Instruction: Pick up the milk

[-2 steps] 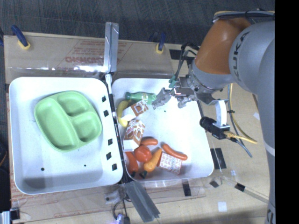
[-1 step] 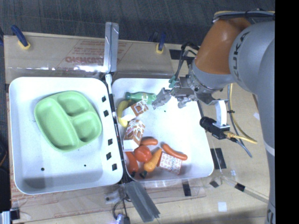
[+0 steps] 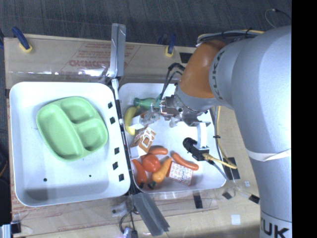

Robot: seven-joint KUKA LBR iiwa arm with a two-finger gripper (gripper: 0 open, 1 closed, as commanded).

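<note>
The milk [image 3: 181, 173], a small white carton with red print, lies on its side near the front of the right bin [image 3: 214, 180], beside an orange sausage [image 3: 184, 161] and a carrot [image 3: 163, 170]. My gripper [image 3: 158, 110] hangs over the back left part of that bin, close to a green bottle [image 3: 142, 103] and a banana [image 3: 129, 120]. It is well behind the milk and apart from it. Nothing shows in its grasp.
A brown-and-white box [image 3: 145, 139] lies just in front of the gripper. A tomato [image 3: 151, 162] and a red pepper [image 3: 138, 172] crowd the front left of the right bin. The left bin [image 3: 25, 182] holds a green divided plate [image 3: 72, 127].
</note>
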